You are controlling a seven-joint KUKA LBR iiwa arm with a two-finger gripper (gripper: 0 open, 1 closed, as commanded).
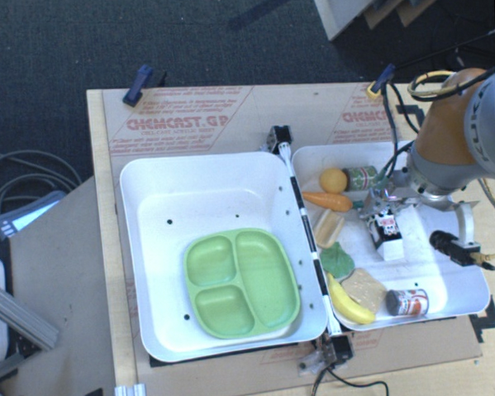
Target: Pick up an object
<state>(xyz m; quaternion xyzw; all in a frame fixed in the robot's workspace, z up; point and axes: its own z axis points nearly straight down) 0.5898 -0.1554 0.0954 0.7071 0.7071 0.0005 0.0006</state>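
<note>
Reading "CHEMCAST GP" on bench sheet (177, 122); fingers (385, 224) over right bin (470, 264), state unclear.

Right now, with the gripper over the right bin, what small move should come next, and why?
Probably a short, straight descent. The gripper hangs over bare floor of the right bin, apart from the carrot, the can and the banana. Nothing shows between its fingers, so a nudge toward one of them may be needed first.
</note>
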